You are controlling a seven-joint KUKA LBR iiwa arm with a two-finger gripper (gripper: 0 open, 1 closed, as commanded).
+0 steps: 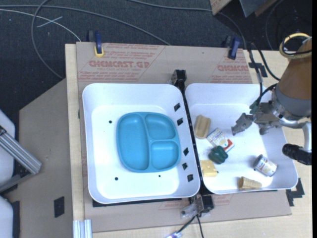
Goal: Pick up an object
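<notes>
From the camera view, two shallow white bins sit side by side on the table (74, 133). The left bin (99, 177) holds a blue divided plate (148, 141) with three compartments, lying flat near its middle. The right bin (277, 157) holds the loose objects: a tan, bread-like block (202, 126) near its left wall, a small white packet with red marking (220, 138) just right of it, a dark green object (218, 155) touching the packet's lower edge, a pale yellow wedge (208, 169) below that, another tan wedge (250, 183) near the bin's front rim, and a small silver can (265, 165) on its side toward the right.

The jaws (249, 122) hang over the upper part of the right bin, apart from every object, with nothing between them. They appear spread open, though the slant makes this hard to judge.
</notes>
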